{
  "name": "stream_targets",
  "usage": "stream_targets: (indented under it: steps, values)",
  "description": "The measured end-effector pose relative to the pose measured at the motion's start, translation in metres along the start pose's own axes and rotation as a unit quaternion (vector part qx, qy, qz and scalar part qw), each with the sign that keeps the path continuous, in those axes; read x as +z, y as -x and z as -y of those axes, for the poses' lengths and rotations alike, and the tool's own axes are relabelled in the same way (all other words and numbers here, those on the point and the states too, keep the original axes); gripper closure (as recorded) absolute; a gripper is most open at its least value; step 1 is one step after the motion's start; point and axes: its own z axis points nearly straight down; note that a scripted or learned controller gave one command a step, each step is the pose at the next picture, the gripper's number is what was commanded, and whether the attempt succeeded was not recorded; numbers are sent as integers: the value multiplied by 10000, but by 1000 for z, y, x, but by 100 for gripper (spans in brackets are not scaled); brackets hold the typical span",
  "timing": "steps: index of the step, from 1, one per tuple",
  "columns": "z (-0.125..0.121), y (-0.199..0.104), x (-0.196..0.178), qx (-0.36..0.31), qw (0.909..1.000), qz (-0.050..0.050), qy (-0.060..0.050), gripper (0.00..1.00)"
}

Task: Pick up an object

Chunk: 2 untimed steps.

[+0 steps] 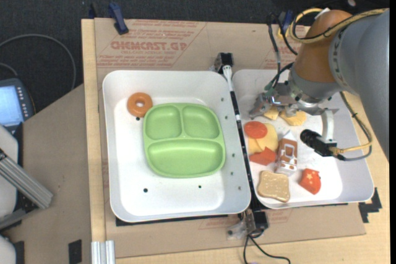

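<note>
reaching into the right bin (356, 185), my gripper (279, 103) low over the yellow bits (283, 113) at its far end; nothing lifted yet, so i'd call this the approach. can't tell whether the gripper is apart or together, my wrist covers it. next move needs a clean drop onto one piece, then a close. other candidates: tomato (255, 130), toast (274, 185), strawberry (311, 180). left bin (117, 151) has a donut (140, 104) beside the green tray (184, 139). hard to make out the yellow bits, partly hidden.
</note>
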Motion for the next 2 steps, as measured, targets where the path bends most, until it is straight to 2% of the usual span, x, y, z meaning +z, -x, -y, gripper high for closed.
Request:
stream_targets:
  steps: [1, 2]
  values:
    - [-43, -2, -1, 3, 10000, -6, -3, 0]
    - [-40, -2, -10, 6, 10000, -9, -36, 100]
